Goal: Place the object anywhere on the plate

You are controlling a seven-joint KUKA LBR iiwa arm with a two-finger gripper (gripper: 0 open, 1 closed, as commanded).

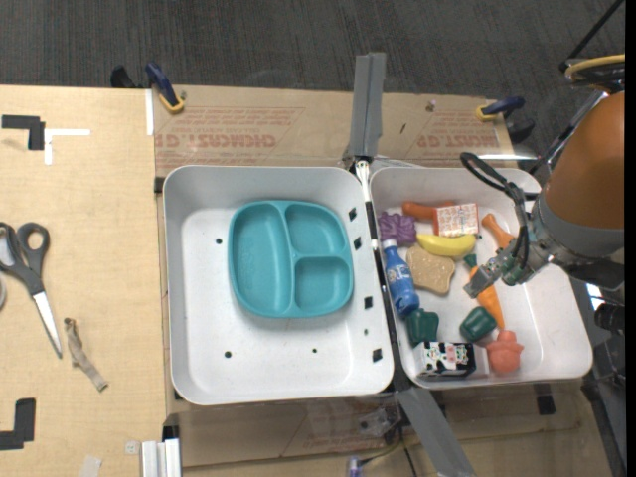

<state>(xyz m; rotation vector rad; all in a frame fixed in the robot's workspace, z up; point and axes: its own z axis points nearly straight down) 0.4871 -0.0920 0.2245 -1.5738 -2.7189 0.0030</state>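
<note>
A teal divided plate (291, 258) lies in the left white bin (189, 366) with nothing on it. My gripper (489, 274) hangs low over the right bin (556, 366), just above an orange carrot piece (490, 304) and to the right of a bread slice (432, 269). Around it lie a banana (444, 243), a blue bottle (399, 278), purple grapes (396, 229), a red and white box (456, 219) and a green pepper (479, 322). The gripper's body hides whether it touches the carrot.
More toys fill the right bin: a dark green piece (422, 324), a black and white carton (444, 358) and a salmon-coloured object (505, 351). Scissors (30, 276) lie on the bench at far left. A grey divider bar (366, 107) stands behind the bins.
</note>
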